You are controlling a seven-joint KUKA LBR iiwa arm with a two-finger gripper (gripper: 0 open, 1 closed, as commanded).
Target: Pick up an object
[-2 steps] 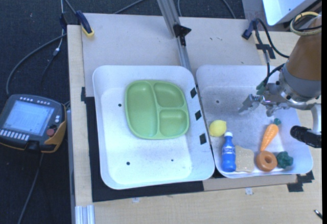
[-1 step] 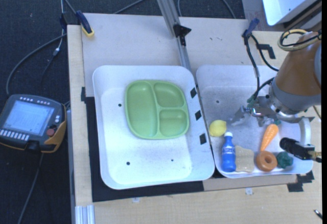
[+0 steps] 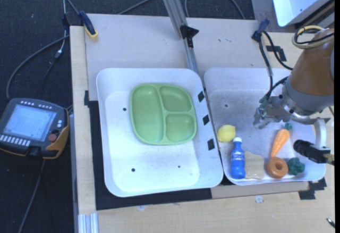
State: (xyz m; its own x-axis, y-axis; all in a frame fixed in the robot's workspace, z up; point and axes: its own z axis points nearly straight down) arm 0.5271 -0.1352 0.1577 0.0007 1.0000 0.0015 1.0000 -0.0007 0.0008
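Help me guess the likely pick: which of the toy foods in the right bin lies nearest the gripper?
The carrot, lying just below the gripper; the lemon, the donut and the broccoli lie farther off.

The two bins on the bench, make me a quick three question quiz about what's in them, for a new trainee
1. True or false: the green plate lies in the left bin.
2. Which thing lies nearest the end effector?
A. blue bottle
B. carrot
C. lemon
3. Fill in: the brown ring-shaped thing in the right bin, below the carrot, is a ____.

Key:
1. True.
2. B. The carrot lies just to the lower right of the end effector, apart from it.
3. Doughnut, between a tan block and a dark green piece.
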